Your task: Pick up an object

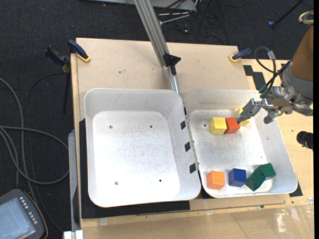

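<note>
Arm enters from 3 o'clock; pincer [247, 112] sits over the right bin [279, 153], low at its upper part. Fingers' spread: cannot tell, the tips blur against something yellow at the pincer's end.

Nearest candidates: a red-orange cube [232, 125] and a yellow cube [218, 125], touching side by side, the pair's long axis running 3 to 9 o'clock. Red-orange cube lies just beside the pincer tip, toward 8 o'clock from it; the yellow one is beyond, same direction.

Along the bin's 6 o'clock wall: orange cube [215, 179], blue cube [238, 177], two green blocks [261, 176] touching. All well apart from the pincer.

Judgement: nothing visibly gripped. Next move probably a short shift toward 8 o'clock and down; the touching neighbour may crowd one finger.
</note>
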Action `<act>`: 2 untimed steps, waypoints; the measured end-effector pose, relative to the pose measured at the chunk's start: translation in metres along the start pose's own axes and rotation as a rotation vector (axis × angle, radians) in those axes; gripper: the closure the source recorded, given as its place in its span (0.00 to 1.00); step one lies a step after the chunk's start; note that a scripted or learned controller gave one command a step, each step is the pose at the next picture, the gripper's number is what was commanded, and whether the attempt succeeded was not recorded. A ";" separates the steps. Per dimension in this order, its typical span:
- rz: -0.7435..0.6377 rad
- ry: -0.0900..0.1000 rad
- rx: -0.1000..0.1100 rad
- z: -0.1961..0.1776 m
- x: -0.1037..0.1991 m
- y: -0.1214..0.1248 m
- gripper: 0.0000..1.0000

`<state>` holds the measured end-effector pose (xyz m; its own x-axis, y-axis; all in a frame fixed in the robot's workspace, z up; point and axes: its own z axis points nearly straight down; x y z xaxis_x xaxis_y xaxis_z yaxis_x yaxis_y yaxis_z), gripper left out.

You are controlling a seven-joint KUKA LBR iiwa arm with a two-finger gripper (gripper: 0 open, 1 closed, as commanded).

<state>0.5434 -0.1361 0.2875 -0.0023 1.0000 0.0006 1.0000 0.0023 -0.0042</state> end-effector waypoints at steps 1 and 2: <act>0.002 -0.001 -0.004 -0.002 0.000 0.001 0.00; 0.004 -0.001 0.000 0.042 -0.004 0.000 0.00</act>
<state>0.5431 -0.1404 0.2459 0.0014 1.0000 0.0001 1.0000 -0.0014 -0.0046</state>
